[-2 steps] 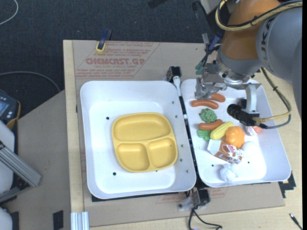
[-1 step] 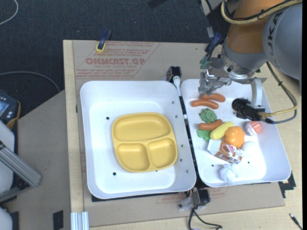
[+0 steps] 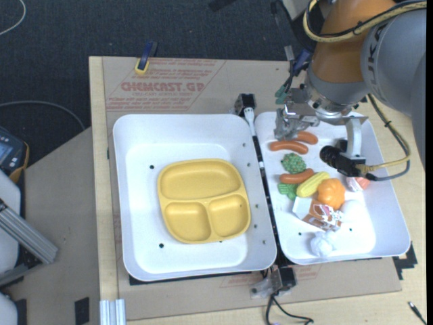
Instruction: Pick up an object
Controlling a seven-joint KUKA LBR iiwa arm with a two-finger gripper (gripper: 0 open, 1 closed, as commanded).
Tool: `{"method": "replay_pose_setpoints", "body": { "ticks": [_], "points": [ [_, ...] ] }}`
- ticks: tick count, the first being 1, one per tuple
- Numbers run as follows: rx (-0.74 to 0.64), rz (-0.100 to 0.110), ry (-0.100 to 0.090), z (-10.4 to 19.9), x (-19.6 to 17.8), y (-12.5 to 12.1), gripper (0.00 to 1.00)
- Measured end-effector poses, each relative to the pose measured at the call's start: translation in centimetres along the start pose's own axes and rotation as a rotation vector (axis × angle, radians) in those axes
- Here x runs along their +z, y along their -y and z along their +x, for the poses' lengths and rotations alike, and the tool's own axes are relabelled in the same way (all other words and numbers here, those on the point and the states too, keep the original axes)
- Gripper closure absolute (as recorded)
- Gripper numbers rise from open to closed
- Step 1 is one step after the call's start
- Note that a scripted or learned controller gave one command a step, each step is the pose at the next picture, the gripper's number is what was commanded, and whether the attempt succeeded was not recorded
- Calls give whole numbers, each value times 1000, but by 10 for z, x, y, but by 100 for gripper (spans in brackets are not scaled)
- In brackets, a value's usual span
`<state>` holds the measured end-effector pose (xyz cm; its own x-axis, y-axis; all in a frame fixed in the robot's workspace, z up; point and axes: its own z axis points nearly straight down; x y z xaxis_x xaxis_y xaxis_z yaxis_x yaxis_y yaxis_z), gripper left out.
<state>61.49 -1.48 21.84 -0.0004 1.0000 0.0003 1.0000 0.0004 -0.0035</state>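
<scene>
Sausage (image 3: 289, 146) in right bin (image 3: 389, 230), pincer (image 3: 292, 122) just above it, fingers' state unclear

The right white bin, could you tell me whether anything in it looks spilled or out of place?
Nothing stands out. The toy foods lie in a loose pile inside the right white bin, none over its rim; the yellow three-compartment plastic tray sits flat in the left white bin.

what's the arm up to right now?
The KUKA arm reaches in from the right, its claw low over the far end of the right bin, just above a sausage. Nothing visible between its fingers. Toy food sits clustered there: broccoli, banana, orange. The left bin holds a yellow divided tray.
</scene>
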Motion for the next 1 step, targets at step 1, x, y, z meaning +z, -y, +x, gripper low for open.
{"method": "replay_pose_setpoints", "body": {
  "ticks": [1],
  "points": [
    [1,-7,1,-7,-16,-4,100]
  ]
}}
